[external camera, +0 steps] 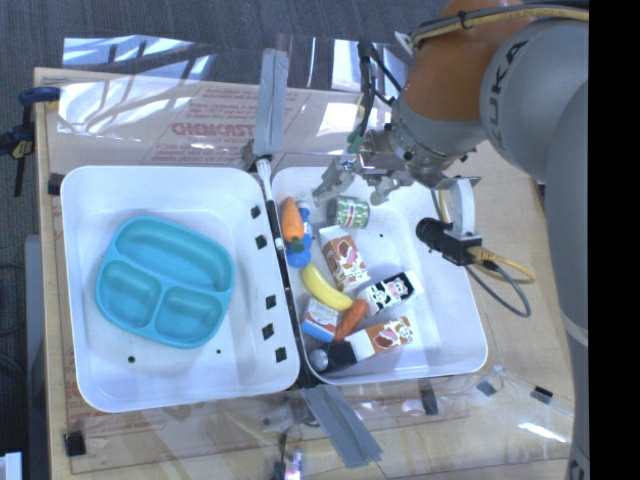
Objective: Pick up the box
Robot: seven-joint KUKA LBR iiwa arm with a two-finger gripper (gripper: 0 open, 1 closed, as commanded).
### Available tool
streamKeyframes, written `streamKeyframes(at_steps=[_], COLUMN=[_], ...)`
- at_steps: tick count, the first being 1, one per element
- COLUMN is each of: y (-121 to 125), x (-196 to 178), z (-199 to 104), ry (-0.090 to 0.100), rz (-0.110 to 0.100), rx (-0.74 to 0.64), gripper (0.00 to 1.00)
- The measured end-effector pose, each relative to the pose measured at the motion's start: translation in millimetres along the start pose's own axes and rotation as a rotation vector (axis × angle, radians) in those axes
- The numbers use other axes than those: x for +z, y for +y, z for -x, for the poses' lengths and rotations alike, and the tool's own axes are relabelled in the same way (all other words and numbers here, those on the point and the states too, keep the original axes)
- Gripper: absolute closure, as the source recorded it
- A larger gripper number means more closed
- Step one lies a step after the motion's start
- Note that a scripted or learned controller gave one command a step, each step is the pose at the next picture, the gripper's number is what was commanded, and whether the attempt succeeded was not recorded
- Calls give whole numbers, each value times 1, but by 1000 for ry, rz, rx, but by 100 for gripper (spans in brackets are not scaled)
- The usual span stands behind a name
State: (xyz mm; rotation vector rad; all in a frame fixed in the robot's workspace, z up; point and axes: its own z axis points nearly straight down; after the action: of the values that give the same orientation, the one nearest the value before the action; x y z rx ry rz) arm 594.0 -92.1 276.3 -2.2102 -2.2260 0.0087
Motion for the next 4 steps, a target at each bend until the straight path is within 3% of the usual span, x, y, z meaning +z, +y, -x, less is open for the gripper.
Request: streamKeyframes(at_steps=[1,2,3,4], y=[-29,-20,11,16], x=[162,168,174,175], z=[25,87,91,81], ry=[-3,1,18,-5], rz=[16,15,-92,-109], rx=[-78,-75,12,74], gripper=[0,0,0,0])
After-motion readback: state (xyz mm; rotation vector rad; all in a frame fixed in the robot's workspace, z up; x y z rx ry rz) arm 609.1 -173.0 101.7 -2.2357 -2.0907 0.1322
